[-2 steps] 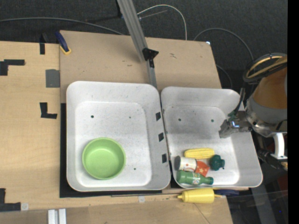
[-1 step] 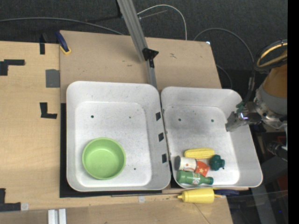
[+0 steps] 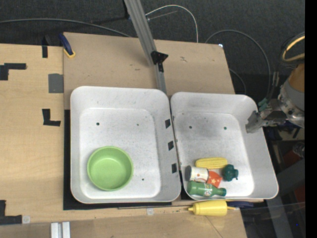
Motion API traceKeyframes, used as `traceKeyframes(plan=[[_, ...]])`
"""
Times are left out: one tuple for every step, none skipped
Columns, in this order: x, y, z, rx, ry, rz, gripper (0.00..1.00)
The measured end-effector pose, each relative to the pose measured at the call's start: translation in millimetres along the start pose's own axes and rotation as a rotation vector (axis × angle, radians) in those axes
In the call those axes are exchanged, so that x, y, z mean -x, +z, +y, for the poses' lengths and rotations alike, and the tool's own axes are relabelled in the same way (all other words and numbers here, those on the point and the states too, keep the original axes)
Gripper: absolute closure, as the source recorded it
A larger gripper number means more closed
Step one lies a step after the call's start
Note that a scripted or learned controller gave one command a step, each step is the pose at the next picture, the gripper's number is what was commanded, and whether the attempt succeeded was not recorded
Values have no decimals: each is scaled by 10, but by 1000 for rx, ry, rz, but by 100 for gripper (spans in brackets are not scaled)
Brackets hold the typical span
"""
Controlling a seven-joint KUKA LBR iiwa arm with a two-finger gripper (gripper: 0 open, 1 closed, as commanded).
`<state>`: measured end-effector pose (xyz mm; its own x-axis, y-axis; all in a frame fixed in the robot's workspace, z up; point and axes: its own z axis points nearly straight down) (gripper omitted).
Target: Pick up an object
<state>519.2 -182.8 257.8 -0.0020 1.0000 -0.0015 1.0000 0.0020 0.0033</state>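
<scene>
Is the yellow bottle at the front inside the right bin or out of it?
Out. The yellow bottle lies on its side on the bench, just outside the right bin's front rim.

Two bins are sitting side by side. A bowl (image 3: 110,168) is lying in the left bin (image 3: 119,95), near its front. Several toys (image 3: 210,175) are clustering in the right bin (image 3: 213,100), at its front. A bottle (image 3: 210,208) is lying just outside that front rim.

No legible text, labels or numbers anywhere.
</scene>
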Motion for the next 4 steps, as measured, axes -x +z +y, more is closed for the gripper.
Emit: traceKeyframes(plan=[[-498, -51, 246, -3, -5, 3, 100], [-1056, -59, 421, -4, -5, 3, 100], [-1547, -72, 608, -4, -5, 3, 100], [-1935, 94, 864, -5, -3, 1, 100]])
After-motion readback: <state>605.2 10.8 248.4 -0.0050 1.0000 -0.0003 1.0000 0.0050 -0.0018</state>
